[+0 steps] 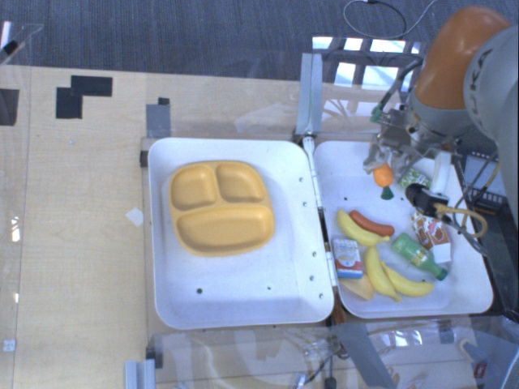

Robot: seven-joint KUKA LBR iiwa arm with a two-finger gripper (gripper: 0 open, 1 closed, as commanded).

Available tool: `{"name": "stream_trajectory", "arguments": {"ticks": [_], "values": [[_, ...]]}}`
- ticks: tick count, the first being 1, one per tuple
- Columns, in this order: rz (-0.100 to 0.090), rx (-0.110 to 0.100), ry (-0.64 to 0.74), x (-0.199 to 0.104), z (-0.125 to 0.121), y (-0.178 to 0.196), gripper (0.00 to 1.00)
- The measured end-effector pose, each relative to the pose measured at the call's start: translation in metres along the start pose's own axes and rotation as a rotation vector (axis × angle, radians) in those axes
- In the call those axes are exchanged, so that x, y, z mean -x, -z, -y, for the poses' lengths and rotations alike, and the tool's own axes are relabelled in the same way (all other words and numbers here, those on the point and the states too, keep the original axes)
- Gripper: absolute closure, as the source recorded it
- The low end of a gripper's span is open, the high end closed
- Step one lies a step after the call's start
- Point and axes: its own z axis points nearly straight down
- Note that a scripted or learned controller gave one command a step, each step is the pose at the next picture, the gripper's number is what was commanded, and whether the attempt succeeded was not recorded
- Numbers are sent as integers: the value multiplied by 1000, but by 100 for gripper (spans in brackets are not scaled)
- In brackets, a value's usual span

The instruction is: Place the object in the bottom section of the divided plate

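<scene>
A yellow divided plate [219,207] lies in the left bin [235,298], with its wide bottom section [223,229] nearest the front and two smaller sections behind it. My gripper [383,162] hangs low over the back left of the right bin [470,298]. A small orange carrot [383,177] with a green end sits right at the gripper's tip, touching or nearly touching it. The gripper's body hides how it meets the carrot.
The right bin also holds a red sausage [374,220], bananas [381,270], a small carton [347,258], a green bottle [418,256] and a snack packet [430,232]. A raised divider [320,225] separates the bins. Cables hang beside the arm's wrist.
</scene>
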Motion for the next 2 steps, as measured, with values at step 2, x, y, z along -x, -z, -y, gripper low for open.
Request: {"name": "stream_trajectory", "arguments": {"ticks": [2], "values": [[-1,0,324,-138,33,-34,100]]}}
